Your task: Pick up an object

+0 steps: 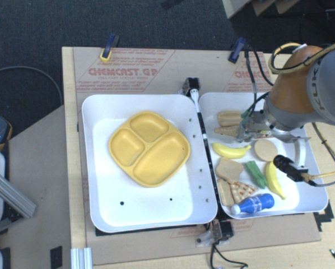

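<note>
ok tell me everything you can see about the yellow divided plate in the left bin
The yellow divided plate looks like matte moulded plastic, squarish with rounded corners, turned so its corners point like a diamond. Raised ridges split it into three compartments: two small ones toward the far-left side and one long one along the near-right side. All three look bare. It lies flat, right way up, near the middle of the left bin, clear of the walls, with nothing else touching it.

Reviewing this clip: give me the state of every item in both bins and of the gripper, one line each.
Yellow divided plate: flat, upright, alone in left bin.
Banana: lying in right bin, below gripper.
Second banana: lying near right edge.
Blue bottle: on its side.
Green piece: lying flat.
Round cracker: flat.
Gripper: low over right bin; jaws unclear.
</note>
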{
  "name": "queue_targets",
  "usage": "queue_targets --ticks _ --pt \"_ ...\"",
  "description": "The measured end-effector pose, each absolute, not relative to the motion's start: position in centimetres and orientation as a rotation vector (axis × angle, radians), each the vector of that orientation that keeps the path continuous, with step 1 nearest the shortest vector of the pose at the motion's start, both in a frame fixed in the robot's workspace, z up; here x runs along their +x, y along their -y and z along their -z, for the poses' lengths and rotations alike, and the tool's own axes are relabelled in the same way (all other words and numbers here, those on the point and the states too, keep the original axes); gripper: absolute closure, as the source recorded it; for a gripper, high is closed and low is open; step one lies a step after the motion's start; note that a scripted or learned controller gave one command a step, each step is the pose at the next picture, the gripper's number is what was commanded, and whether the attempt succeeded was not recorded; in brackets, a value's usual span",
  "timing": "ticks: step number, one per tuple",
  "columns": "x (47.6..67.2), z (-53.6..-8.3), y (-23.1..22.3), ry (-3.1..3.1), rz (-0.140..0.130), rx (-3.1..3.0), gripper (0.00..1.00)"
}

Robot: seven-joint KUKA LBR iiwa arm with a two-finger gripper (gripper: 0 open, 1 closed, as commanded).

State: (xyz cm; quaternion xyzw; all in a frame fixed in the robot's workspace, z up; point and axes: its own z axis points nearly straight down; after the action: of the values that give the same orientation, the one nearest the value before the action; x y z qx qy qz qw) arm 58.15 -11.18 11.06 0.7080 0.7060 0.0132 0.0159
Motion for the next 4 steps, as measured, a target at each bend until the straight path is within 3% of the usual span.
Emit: queue_targets --ticks 1,2,3,4 --pt "58.5 -17.4 11.7 -2.217 -0.005 2.216 1.00" --pt "58.7 -22.8 11.7 -2.218 -0.007 2.214 1.00" --pt "59.9 -22.0 5.6 -2.229 -0.005 2.213 1.00" --pt "60.3 -22.9 3.1 -2.224 -0.005 2.216 1.00"
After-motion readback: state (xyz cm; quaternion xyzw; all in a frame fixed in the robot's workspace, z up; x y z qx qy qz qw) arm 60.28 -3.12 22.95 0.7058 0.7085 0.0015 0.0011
